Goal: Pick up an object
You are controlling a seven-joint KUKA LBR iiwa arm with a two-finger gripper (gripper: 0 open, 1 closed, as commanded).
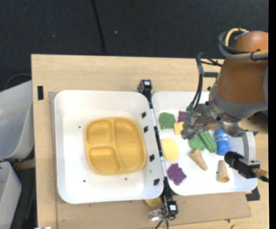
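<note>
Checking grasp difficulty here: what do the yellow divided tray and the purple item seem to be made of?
The yellow divided tray looks like moulded plastic: smooth, faintly glossy, even colour. The purple item looks like soft foam or rubbery plastic, matte and bumpy-edged; the view leaves this uncertain.

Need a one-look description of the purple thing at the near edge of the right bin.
In the right bin, go to the corner nearest the divider. The purple grape bunch lies just below the yellow lemon, left of two tan cones. It is dark purple and knobbly.
</note>
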